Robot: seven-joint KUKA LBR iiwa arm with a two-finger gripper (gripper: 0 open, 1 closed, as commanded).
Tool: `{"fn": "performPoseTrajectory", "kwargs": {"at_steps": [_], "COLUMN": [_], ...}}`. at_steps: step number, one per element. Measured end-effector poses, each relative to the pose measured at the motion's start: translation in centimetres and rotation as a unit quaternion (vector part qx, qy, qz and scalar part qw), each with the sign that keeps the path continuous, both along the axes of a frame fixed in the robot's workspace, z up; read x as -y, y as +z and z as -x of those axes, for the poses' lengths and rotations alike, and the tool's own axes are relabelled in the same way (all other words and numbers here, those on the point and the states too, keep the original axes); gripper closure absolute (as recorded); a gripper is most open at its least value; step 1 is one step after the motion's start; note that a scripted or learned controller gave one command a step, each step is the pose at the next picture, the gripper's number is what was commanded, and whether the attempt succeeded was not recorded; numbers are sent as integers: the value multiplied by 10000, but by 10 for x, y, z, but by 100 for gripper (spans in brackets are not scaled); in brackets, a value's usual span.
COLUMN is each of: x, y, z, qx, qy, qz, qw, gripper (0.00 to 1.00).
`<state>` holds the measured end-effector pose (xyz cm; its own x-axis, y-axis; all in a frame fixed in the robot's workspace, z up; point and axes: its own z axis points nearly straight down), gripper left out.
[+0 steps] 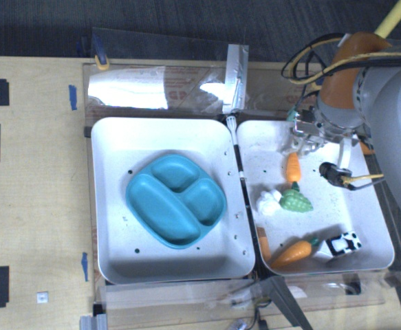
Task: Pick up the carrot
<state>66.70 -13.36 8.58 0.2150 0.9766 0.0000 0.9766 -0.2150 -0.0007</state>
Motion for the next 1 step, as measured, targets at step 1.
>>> {"fn": "performPoseTrajectory", "kwargs": {"at_steps": [1], "x": [-50], "y": [104], "z": [20], "qx": [51], "qy": [-256], "qz": [0], "qw": [9997], "gripper": [100]}}
